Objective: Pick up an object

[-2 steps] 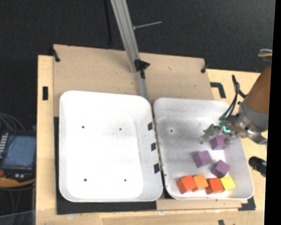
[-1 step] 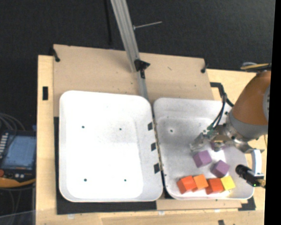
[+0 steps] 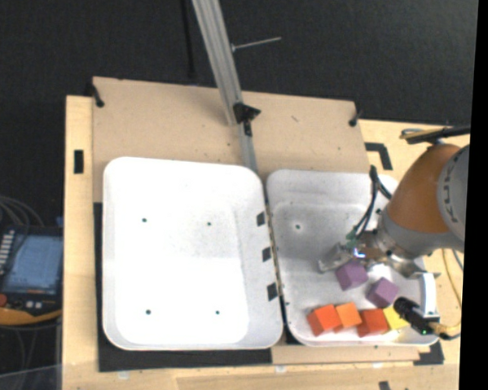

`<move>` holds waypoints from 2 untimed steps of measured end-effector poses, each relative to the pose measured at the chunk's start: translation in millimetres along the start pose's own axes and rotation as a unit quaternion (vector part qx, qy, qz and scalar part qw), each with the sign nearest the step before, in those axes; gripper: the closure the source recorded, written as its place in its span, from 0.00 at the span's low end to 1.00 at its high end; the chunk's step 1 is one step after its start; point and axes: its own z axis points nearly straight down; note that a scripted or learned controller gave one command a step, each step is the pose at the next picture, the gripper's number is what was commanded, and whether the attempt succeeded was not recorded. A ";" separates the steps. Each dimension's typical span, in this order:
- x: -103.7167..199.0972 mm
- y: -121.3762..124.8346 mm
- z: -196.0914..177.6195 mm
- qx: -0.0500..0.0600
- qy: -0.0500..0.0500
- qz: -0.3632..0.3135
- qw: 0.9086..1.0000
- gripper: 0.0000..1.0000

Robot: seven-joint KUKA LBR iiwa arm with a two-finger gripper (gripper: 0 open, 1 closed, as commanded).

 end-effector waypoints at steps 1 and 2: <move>-0.6 2.4 -13.9 -0.005 0.000 0.004 1.000 1.00; -1.8 9.9 -77.1 -0.006 -0.001 -0.003 1.000 1.00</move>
